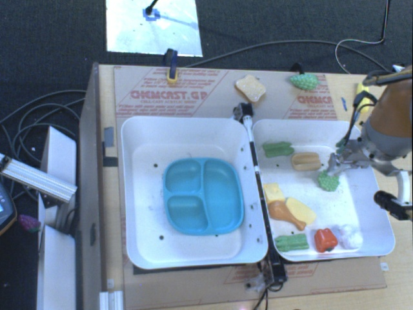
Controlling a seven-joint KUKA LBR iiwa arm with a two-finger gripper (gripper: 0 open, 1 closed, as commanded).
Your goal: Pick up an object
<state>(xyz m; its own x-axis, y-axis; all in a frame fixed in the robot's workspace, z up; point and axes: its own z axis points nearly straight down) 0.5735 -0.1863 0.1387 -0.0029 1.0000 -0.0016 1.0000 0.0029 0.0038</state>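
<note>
My gripper (333, 169) reaches in from the right and hangs low in the right bin (371, 202), directly over a green broccoli piece (328, 183). Around it lie a hot dog bun (305, 161), a green pickle (277, 149), a yellow cheese cube (273, 192), a chicken drumstick (286, 213), a yellow slice (300, 209), a green ridged piece (292, 242), a red pepper (325, 239) and a white lump (351, 236). The broccoli sits just under the fingertips; whether they touch it is hidden.
The left bin (139, 173) holds a blue divided plate (202, 196). On the board behind the bins lie a toast slice (250, 88), a green bumpy item (304, 81) and a clamp (171, 66). Cables run along the back.
</note>
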